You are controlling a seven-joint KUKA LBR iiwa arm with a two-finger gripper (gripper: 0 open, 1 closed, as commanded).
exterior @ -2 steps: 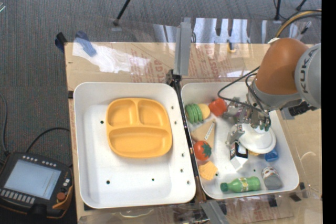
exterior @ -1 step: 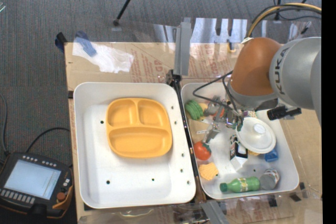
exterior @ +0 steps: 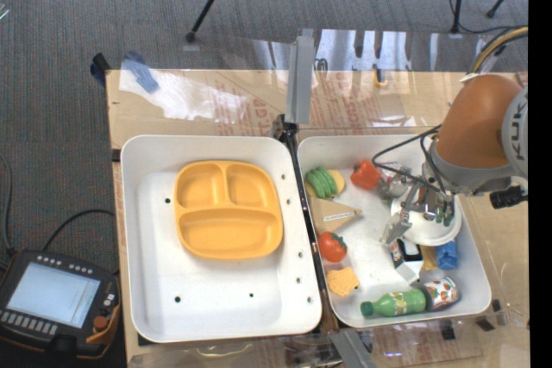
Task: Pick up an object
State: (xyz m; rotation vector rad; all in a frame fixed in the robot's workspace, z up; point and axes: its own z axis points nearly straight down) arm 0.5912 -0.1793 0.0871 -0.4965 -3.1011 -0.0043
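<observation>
Presently, the counter [exterior: 259,103], a brown board under glossy clear film, carries two shallow white plastic bins side by side. The left bin [exterior: 155,306] holds a yellow divided plate [exterior: 228,209], smooth, rounded at the corners, with three compartments.

The right bin [exterior: 474,289] holds the loose objects. At its upper left lies a ridged green and yellow piece [exterior: 324,182]; to its right, a red pepper-shaped toy [exterior: 365,175]. Below them rests a tan wedge [exterior: 333,216], then a round red tomato toy [exterior: 332,246] with a green top, then a bumpy yellow piece [exterior: 342,281] near the lower left of the bin. Along the lower edge lies a green bottle [exterior: 398,303] on its side, touching a printed can [exterior: 441,292]. A small blue block [exterior: 447,255] sits just above the can.

The gripper [exterior: 412,215] hangs over the middle right of this bin, beside a white rounded object [exterior: 431,227]. Whether the jaws are spread or pressed together cannot be told; nothing is seen between them.
</observation>
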